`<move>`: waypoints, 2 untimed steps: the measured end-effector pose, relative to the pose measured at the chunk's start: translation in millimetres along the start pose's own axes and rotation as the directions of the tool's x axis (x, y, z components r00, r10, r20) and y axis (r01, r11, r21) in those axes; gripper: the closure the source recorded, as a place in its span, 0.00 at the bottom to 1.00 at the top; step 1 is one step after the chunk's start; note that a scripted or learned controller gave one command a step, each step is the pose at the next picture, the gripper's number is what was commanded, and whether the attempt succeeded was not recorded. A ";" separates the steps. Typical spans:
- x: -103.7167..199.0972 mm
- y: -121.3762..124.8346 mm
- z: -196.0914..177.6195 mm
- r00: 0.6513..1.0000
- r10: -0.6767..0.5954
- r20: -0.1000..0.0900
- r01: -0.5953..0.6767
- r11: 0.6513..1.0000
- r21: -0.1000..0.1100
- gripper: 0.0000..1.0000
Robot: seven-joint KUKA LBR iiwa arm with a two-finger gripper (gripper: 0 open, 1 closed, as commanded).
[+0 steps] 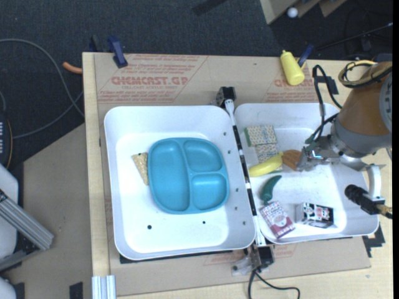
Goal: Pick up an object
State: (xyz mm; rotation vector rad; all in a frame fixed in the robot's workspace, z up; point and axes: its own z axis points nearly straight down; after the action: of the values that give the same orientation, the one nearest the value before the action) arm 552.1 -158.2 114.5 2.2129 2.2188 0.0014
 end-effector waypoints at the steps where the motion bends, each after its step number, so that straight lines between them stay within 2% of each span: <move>1: 0.0 0.4 -9.8 1.000 0.000 0.001 0.000 1.000 -0.002 1.00; 2: 0.0 0.9 -19.7 1.000 -0.002 0.003 0.002 1.000 -0.003 1.00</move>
State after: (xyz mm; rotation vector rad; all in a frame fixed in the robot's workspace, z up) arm 552.9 -158.1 134.2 2.2077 2.2179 0.0023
